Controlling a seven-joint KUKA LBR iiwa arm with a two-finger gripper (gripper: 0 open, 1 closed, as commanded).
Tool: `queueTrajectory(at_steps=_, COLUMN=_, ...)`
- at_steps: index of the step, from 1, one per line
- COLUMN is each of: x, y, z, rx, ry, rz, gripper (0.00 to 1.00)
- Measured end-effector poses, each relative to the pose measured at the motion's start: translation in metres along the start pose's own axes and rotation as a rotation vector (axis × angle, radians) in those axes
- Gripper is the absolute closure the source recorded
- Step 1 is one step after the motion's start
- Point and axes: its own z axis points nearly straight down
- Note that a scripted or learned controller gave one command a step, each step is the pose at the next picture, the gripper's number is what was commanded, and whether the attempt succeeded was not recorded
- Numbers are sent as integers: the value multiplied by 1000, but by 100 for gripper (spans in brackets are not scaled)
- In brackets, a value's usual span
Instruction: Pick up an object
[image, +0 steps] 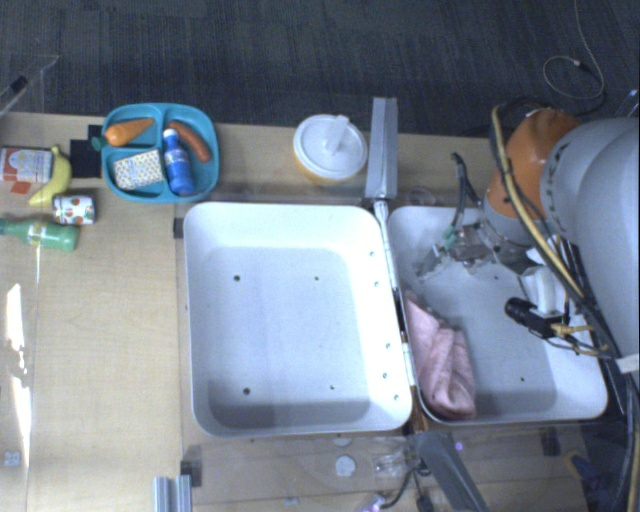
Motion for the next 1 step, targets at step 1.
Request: queueTrajectory(at_steps=1, x=-2, y=-38, z=-1, rx=-3, ry=-1, rz=-184, gripper=0)
